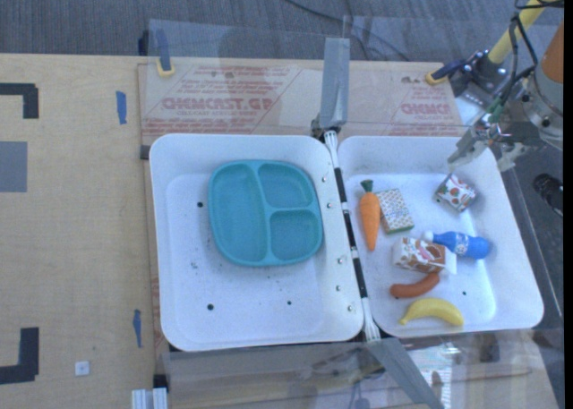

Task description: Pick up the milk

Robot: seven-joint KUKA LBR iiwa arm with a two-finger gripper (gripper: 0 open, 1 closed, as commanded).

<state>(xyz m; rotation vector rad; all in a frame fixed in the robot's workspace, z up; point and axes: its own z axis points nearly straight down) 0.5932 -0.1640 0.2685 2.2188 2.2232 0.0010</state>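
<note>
The milk [421, 255] is a small white carton with red-brown print. It lies on its side in the right bin [519, 309], touching a blue bottle [463, 243] on its right. My gripper [486, 149] hangs over the far right corner of that bin, well beyond the milk and apart from it. Its two fingers [464, 149] are spread open with nothing between them. A small red-and-green patterned carton [455, 192] sits just below the gripper.
The right bin also holds a carrot [369, 216], a cracker box [394, 210], a sausage [414, 287] and a banana [431, 311]. A teal divided plate [265, 212] lies in the left bin [179, 309]. A grey divider [336, 85] stands behind the bins.
</note>
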